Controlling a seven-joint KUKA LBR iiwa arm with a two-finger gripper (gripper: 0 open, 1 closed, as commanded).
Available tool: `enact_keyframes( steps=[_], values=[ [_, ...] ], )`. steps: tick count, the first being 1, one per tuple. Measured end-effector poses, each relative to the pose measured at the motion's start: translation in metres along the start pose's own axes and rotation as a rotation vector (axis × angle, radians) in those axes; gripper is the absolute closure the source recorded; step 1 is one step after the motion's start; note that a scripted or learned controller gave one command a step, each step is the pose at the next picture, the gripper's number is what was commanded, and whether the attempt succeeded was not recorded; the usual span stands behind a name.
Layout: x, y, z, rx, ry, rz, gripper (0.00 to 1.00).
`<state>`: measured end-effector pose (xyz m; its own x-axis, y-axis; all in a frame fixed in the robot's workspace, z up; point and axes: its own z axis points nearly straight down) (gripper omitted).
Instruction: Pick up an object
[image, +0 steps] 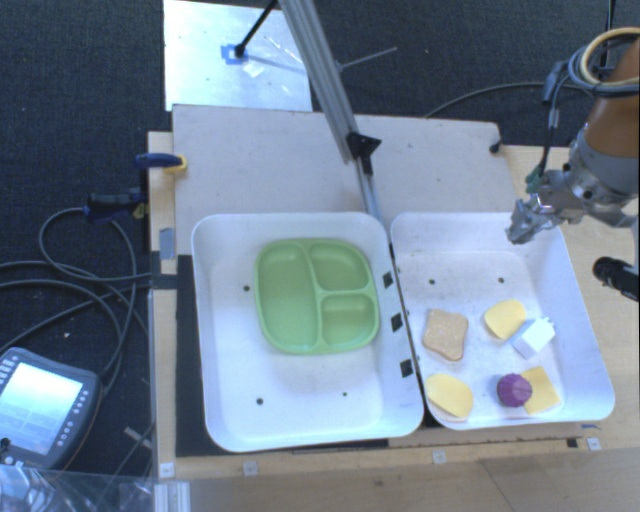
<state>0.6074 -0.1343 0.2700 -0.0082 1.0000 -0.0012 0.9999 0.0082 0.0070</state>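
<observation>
My gripper (524, 227) hangs over the far right corner of the right bin (470, 262), with nothing visible between its fingers. Lower in that bin lie a slice of toast (445, 334), a yellow round piece (504, 319), a white block (533, 336), a purple round object (513, 389), a yellow piece (450, 395) at the front and another yellow piece (543, 391) beside the purple one. All of these lie well below the gripper in the view, apart from it.
The left bin (225, 390) holds a green divided plate (316, 295). A metal pole (330, 90) slants across the bench toward the seam between the bins. Cables and a teach pendant (42, 400) lie on the floor at left.
</observation>
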Motion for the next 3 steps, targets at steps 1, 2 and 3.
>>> enact_keyframes(
  steps=[1,2,3],
  values=[
    [0.044,-0.017,-0.004,0.006,0.002,-0.002,1.00],
    [0.086,-0.030,-0.002,0.006,0.003,-0.002,1.00],
    [0.136,-0.037,0.000,0.006,0.003,-0.003,1.00]
  ],
)
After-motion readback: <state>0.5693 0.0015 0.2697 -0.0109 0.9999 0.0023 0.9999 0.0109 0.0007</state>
